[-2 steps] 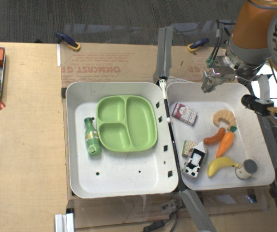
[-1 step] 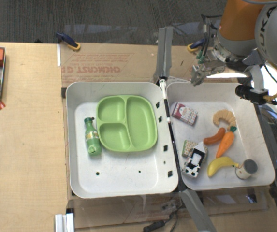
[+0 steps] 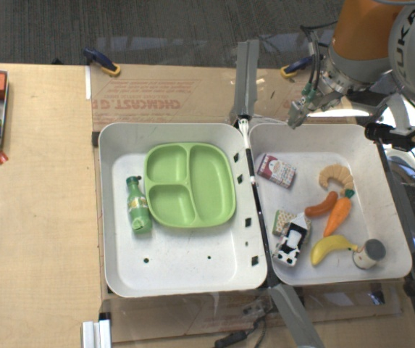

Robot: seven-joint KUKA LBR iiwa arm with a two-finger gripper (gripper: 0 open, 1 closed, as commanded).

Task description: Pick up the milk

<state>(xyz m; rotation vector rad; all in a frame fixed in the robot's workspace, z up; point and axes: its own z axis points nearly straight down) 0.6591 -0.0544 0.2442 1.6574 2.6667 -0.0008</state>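
Overhead, the gripper [image 3: 296,114] hangs above the back rim of the right bin [image 3: 381,154], well apart from the milk [image 3: 291,241] lying near that bin's front-left corner; whether its fingers are parted cannot be told. Around the milk lie a banana [image 3: 329,248], carrot [image 3: 339,213] and sausage [image 3: 321,205], perhaps crowding a grasp, while the left bin [image 3: 116,216] holds a green plate [image 3: 190,185] and bottle [image 3: 137,204].

Arm [image 3: 381,27] reaching in from right, gripper [image 3: 296,114] hanging low, tilted left.

Bins [image 3: 113,216] smooth white plastic, slight sheen; green plate [image 3: 190,184] matt plastic; bench [image 3: 33,230] pale wood, matt; cardboard [image 3: 164,96] behind, dull brown.
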